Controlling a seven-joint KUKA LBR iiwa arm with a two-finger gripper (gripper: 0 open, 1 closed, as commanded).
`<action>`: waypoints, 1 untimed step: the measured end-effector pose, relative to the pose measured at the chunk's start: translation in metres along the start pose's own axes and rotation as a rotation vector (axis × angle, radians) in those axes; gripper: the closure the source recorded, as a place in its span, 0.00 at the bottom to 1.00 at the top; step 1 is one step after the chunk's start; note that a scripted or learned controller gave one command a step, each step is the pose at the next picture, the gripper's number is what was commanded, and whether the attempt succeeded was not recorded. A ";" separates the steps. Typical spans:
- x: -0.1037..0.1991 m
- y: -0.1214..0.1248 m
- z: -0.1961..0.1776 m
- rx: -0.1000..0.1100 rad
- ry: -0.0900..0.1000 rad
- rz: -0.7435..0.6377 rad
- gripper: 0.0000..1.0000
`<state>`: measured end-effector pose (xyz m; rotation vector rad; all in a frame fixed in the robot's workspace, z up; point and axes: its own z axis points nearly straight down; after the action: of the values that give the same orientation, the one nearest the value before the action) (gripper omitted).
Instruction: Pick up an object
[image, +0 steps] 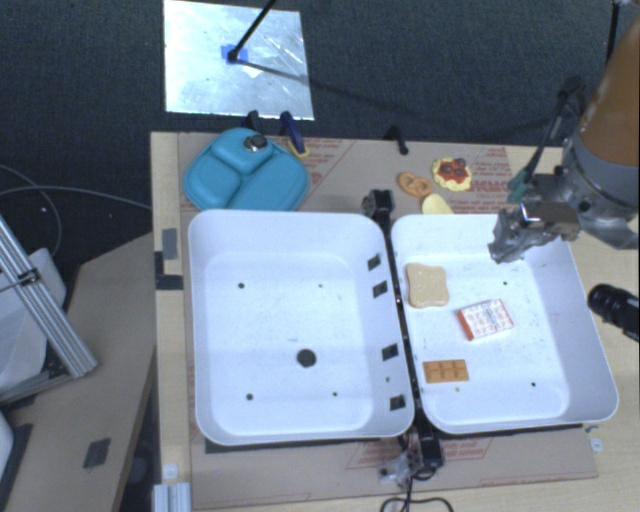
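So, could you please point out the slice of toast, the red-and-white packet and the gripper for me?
slice of toast (427, 286), camera view, middle of its tan face.
red-and-white packet (485, 319), camera view, middle of its printed top.
gripper (504, 249), camera view, between its fingertips above the right bin.

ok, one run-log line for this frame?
gripper: over right bin, upper edge | holding: nothing seen | in bin: toast slice, red packet, cracker

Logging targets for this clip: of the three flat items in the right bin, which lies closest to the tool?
The tan bread slice, at the bin's upper left. The red-and-white packet and orange cracker lie farther from the tool.
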<state>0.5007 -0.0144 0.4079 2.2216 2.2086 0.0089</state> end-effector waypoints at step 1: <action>0.040 -0.015 0.029 0.009 0.003 -0.012 1.00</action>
<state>0.4865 0.0252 0.3788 2.2142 2.2287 0.0026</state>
